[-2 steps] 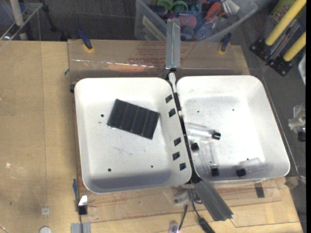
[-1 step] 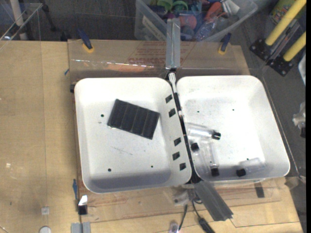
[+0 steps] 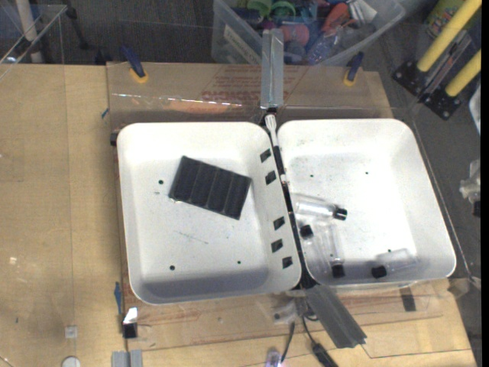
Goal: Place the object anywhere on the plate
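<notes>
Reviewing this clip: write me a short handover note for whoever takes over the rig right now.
Left bin: a dark ribbed rectangular plate lies flat, slightly turned, with nothing on it.
Right bin: clear plastic objects with black caps lie near its left wall and front edge; how many separate pieces there are is hard to tell.
Done: nothing placed yet.
Left: pick an object from the right bin and set it on the plate.

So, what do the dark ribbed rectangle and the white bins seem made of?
The dark ribbed rectangle looks like matte plastic or rubber: dull surface, parallel grooves, no shine. The two white bins look like smooth moulded plastic: rounded corners, a soft sheen.
</notes>
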`<action>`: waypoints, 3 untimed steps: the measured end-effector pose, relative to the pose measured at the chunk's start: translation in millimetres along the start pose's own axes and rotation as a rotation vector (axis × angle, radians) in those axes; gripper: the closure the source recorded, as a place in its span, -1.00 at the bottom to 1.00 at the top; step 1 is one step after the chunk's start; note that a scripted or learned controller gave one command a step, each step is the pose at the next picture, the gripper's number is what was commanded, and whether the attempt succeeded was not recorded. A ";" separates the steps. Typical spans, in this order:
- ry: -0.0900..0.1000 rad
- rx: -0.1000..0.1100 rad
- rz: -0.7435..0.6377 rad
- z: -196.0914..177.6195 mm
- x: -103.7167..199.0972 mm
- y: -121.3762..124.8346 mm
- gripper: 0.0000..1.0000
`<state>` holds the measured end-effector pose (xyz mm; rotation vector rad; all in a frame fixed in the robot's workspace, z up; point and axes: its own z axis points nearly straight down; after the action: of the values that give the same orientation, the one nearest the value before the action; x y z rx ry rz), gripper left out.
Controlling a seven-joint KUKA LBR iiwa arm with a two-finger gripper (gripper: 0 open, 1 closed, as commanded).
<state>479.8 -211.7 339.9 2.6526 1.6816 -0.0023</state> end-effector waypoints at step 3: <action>0.000 0.005 0.578 -21.2 -10.2 4.7 1.00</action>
<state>479.7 -222.8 361.2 3.0257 0.8574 -0.0059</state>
